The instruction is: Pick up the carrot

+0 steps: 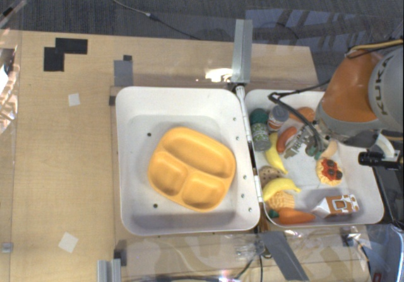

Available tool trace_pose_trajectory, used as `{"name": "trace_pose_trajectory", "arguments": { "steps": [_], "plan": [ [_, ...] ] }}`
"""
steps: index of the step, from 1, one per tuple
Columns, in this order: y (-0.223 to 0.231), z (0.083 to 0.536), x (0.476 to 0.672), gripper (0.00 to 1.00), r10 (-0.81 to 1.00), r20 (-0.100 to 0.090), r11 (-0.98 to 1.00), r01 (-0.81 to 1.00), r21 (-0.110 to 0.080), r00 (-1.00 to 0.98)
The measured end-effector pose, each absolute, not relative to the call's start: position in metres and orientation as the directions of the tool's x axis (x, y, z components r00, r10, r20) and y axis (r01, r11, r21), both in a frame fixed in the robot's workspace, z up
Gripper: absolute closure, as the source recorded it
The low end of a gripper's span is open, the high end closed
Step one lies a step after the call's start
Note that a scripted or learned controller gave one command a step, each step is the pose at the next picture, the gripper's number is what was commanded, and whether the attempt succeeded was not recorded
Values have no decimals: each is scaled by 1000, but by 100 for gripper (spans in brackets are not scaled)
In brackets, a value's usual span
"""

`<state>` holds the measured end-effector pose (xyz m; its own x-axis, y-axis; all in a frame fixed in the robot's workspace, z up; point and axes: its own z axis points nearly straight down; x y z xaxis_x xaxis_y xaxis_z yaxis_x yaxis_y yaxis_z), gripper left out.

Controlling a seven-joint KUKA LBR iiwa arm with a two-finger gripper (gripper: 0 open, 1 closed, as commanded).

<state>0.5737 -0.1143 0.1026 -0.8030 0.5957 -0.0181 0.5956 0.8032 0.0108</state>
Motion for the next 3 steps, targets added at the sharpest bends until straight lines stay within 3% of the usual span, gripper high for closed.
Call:
{"name": "trace_pose_trajectory", "arguments": {
  "steps": [1, 2, 3],
  "plan": [
    [-211, 239, 564, 100, 564, -23, 826, 564, 4, -825],
    [-206, 122, 512, 100, 290, -2, 957, 290, 1, -957],
    [-205, 97, 524, 100, 560, -23, 828, 560, 9, -828]
  ]
}}
